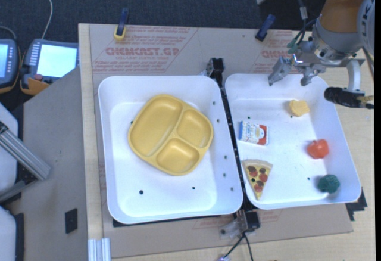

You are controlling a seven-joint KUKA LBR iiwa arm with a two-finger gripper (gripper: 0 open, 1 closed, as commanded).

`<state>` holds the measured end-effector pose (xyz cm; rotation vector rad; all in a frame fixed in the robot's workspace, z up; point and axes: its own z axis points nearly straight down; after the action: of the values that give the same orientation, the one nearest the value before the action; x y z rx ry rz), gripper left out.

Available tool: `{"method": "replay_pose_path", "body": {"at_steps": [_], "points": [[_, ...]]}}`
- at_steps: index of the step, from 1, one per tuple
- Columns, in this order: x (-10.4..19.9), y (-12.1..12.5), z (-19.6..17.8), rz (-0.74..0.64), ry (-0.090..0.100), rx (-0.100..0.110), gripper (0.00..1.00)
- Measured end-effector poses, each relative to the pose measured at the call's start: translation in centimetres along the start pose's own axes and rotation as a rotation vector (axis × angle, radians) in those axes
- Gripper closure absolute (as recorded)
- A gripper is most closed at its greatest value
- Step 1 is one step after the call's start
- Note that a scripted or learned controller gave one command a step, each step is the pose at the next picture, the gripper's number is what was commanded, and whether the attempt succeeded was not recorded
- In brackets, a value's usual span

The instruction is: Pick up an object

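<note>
A yellow divided tray (171, 142) fills the left bin (113, 134); the right bin (342, 134) holds a pizza slice (258, 177), carton (253, 133), and three small toys. Gripper (293, 76) hovers released, empty. Board reads "CHEMCAST".

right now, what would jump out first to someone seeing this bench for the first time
The big yellow divided plate lying in the left bin draws the eye first. Next come the small bright things scattered in the right bin: a pizza slice near its front left, a red piece and a green piece along its right side. The open gripper hangs over that bin's far edge, holding nothing.
</note>
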<state>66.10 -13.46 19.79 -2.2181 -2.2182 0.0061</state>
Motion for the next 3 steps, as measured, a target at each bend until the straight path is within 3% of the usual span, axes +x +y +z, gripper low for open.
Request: {"method": "replay_pose_path", "body": {"at_steps": [2, 3], "points": [[0.5, -0.7, 11.6, 0.0, 0.0, 0.001, 0.0], [0.5, -0.5, 10.1, 0.0, -0.001, -0.007, 1.0]]}}
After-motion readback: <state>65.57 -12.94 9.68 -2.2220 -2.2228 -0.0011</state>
